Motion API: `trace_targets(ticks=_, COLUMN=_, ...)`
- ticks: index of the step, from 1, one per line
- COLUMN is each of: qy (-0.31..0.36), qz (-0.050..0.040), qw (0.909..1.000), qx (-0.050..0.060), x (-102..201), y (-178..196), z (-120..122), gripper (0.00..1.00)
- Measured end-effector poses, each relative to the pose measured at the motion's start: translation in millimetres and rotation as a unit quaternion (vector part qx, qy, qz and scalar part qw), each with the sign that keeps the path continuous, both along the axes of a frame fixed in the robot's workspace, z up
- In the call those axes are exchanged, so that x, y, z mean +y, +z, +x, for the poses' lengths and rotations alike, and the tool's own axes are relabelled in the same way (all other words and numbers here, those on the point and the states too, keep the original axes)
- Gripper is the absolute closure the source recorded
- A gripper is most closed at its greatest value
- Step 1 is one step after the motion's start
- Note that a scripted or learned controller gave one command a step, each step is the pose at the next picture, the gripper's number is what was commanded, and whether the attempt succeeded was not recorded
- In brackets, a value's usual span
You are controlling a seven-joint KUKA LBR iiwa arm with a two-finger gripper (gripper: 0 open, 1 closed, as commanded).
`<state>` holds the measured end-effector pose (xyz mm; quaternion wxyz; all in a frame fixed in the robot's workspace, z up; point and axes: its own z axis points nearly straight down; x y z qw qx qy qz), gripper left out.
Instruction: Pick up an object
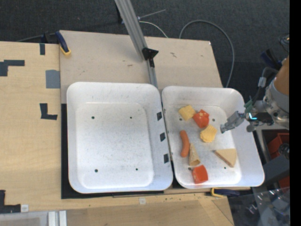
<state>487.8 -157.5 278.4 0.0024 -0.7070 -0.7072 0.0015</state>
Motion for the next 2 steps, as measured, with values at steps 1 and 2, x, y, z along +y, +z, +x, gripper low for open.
trace_targets(ticks=1, qy=0.001, qz=-0.0007, qw=1.0, qx=-0.003, x=0.1, y=2.3, z=0.9, gripper=0.0)
trace_targets(ticks=2, qy=0.0, qz=-0.0003, qw=1.0, qx=0.0, x=-8.5, y=-46.3, z=0.5, gripper=0.0)
